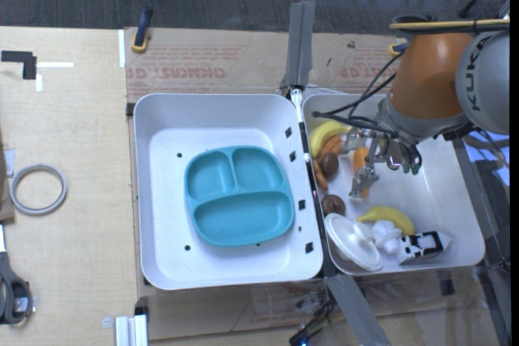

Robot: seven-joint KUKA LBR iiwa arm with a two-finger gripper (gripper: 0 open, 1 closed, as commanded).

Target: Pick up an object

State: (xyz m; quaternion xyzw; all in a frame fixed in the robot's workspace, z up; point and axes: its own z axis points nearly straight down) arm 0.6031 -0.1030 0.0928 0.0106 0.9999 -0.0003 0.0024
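Since no one item is named, any piece in the right bin (pixel 462 198) will serve, and that is where the claw (pixel 362 182) hangs. Nearest the camera, along that bin's front edge, lie a clear lid (pixel 350 241), a white lump (pixel 386 235) and a black-and-white toy (pixel 422 245), with a banana (pixel 388 216) just behind them. These sit packed together, touching or nearly so, which makes a clean grasp there unlikely in my judgement. Farther in, a brown fruit (pixel 333 204) rests against the left wall, another brown piece (pixel 328 165) lies beyond it, and a second banana (pixel 327 134) curves at the back corner. The claw hovers over bare floor between these groups, with a small orange piece (pixel 358 159) just beside it. Nothing sits between its fingers, but whether they stand apart or together I cannot tell; they blur into the wrist hardware.

To do this step well, I would pick the front banana: approach across its short width, come down straight, and close only once the fingers straddle it.

Much is hard to read. The orange band and grey arm (pixel 454 85) cover the bin's back right corner. The left bin (pixel 154 198) holds a blue plate (pixel 240 195), well apart from the work.
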